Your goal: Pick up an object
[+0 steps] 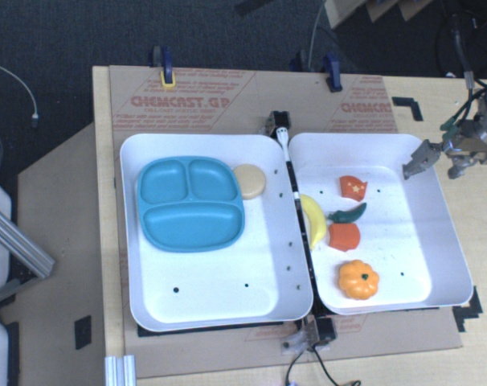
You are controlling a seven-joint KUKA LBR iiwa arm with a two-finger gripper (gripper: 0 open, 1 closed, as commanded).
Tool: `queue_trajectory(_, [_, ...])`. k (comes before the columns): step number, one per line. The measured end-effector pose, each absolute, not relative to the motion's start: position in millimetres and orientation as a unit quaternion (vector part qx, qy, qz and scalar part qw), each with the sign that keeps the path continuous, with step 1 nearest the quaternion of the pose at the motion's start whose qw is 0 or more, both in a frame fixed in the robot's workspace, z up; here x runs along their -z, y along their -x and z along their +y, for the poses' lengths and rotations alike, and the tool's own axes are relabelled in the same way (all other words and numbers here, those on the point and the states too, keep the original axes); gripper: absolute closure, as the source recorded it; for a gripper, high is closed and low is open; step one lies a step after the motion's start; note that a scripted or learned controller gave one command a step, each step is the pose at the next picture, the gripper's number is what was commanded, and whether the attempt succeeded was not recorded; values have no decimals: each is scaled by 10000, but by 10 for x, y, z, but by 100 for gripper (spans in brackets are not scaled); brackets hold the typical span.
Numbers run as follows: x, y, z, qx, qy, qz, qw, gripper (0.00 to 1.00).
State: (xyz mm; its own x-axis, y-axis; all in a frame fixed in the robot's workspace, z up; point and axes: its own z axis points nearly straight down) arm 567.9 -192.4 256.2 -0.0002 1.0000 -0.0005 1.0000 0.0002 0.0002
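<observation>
You were at approach: gripper (426,158) hovered over right bin's (436,248) far-right rim, fingers apart, nothing betw. them. Nearest obj, red block (353,187), sat left; next move needed reach + descent, I'd judge.

Both white bins (227,296) look like smooth, slightly glossy plastic. The blue divided plate (191,203) is matt plastic. The worktop (107,175) is covered with printed brown paper.

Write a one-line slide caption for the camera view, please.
Pincer at right bin rim; toy foods inside, blue plate in left bin.
</observation>
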Motion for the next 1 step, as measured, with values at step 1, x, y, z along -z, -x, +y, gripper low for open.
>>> queue_trajectory(1, [-1923, -5691, -1930, 18, -7072, 7070, -34, 0])
